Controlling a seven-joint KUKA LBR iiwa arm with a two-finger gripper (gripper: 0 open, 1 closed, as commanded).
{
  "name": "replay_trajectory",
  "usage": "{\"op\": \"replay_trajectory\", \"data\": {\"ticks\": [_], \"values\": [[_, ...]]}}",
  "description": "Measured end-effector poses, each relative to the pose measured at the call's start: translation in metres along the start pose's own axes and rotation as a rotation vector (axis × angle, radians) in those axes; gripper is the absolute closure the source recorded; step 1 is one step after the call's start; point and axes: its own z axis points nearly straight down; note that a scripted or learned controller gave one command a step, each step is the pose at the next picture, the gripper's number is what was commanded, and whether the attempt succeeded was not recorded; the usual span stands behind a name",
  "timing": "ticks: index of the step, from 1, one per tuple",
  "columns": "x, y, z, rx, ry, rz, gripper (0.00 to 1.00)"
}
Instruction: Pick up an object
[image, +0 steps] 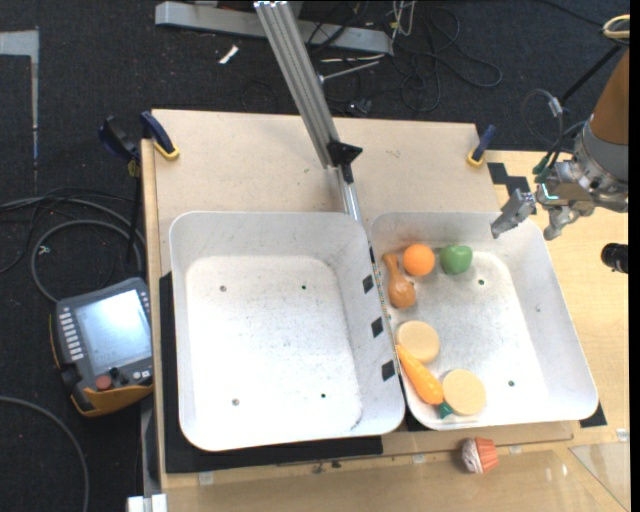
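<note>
The right bin (545, 300) holds several small objects along its left side. An orange ball (418, 260) and a green apple (456, 259) sit near the back. A brown pear-like piece (401, 290) lies just left of them. Further forward are a pale round disc (418, 340), an orange carrot (420, 376) and a second pale disc (464, 392). My gripper (532, 218) hangs over the bin's back right rim, up and to the right of the green apple. It is open, with nothing between its fingers.
The left bin (265, 320) stands beside the right one. A reddish object (478, 455) lies on the bench in front of the right bin. A slanted metal pole (305, 90) runs down to the bins' back junction. A teach pendant (105, 340) sits at the far left.
</note>
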Motion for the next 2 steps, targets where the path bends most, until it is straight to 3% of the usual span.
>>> {"op": "replay_trajectory", "data": {"ticks": [1, 2], "values": [[0.0, 0.001, -0.003, -0.004, -0.001, -0.002, 0.0], [-0.007, -0.006, 0.049, 0.001, 0.0, 0.003, 0.0]]}}
